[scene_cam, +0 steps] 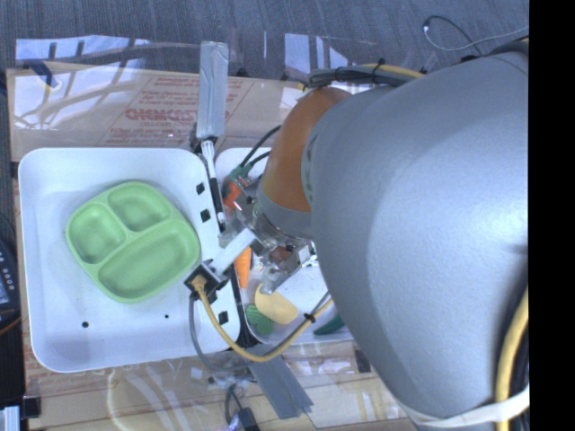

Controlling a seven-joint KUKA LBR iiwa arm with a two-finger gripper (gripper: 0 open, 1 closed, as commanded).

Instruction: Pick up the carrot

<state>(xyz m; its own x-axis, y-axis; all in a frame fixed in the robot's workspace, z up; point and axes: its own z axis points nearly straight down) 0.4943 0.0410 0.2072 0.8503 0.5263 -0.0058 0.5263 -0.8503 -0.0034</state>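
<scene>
The grey arm (431,232), reaching in from the right, covers most of the right bin (235,164), placing its claw (256,259) just beside the carrot (243,268) near the left wall for a grasp; claw state cannot be determined.

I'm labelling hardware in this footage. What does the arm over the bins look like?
The arm is a bulky, smooth grey casing with an orange band above the wrist. The gripper end is pale metal with small black parts. A yellow cable and a black one loop beneath it.
</scene>
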